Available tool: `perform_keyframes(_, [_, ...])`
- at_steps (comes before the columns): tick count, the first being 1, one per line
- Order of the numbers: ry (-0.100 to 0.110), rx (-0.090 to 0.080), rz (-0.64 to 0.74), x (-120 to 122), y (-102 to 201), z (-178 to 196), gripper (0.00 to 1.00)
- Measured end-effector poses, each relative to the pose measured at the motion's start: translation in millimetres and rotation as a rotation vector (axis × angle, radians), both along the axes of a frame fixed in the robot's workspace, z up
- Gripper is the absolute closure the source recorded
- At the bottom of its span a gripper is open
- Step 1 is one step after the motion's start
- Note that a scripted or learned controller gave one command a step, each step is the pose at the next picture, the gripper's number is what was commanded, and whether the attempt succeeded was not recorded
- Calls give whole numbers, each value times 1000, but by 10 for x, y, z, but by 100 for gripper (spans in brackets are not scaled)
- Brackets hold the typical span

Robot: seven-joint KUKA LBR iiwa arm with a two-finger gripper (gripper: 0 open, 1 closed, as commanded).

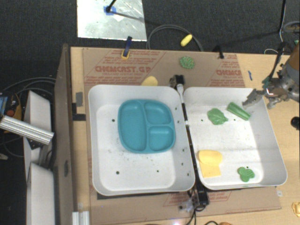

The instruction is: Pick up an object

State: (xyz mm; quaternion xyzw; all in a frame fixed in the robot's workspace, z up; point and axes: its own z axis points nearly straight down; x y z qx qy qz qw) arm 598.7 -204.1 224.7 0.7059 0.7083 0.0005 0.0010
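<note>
Worktop (262,64), cardboard-covered, carries two white bins side by side. Left bin (101,125) holds a blue divided tray (146,125) at frame centre. Right bin (269,149) holds four small items: yellow piece (210,162) low left, green stick (238,111) upper middle, flat green leaf (217,116) just left of the stick, small green lump (245,174) lower right near the wall.

Gripper (253,98) sits at the right bin's upper right rim, tip close to the stick's upper end. Can't tell whether it's released or clenched; nothing visibly between the tips, so I'm not calling a grasp.

Likely target, judging by position: the stick.

Risks from here:
- Stick lies diagonally and low. If the closing axis doesn't cross its width, I'd expect it to get pushed or rolled away, not pinched.
- Leaf is nearly touching the stick, so a sloppy descent could nudge both or catch the wrong one.
- Approach is right by the bin wall, so a rim strike is possible.
- Thin items on a hard floor: tips may bottom out and close on air.
</note>
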Motion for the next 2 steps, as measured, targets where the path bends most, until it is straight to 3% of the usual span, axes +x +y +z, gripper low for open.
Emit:
perform_keyframes(1, [-1, 1, 6, 443, 397, -389, 0])
perform_keyframes(2, [7, 3, 4, 436, 702, -1462, 0])
